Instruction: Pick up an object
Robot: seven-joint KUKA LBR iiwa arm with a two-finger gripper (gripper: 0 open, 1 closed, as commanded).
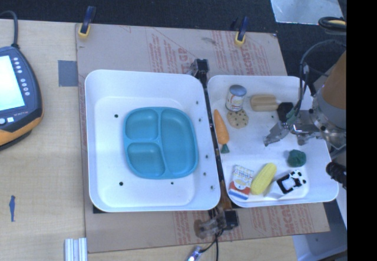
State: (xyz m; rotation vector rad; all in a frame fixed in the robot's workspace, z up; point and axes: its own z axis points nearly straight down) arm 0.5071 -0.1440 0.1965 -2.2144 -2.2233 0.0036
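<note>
The right bin (312, 86) holds several small items. A metal can (235, 98) stands at the back, with a round cookie (238, 118) just in front of it and a tan block (263, 102) to its right. An orange carrot (221, 128) lies along the left wall. Near the front lie a small carton (241, 179), a yellow corn cob (263, 178), a black-and-white toy (291, 182) and a green lump (296, 157). My gripper (278, 124) hangs over the bin's middle right, open, with nothing between its fingers. It is right of the cookie and below the tan block.
The left bin (97, 136) holds a blue divided plate (160, 142). A handheld pendant (15, 95) lies on the bench at the far left. Clamps (86, 24) pin the cardboard at the back. Cables loop beside the arm at the right.
</note>
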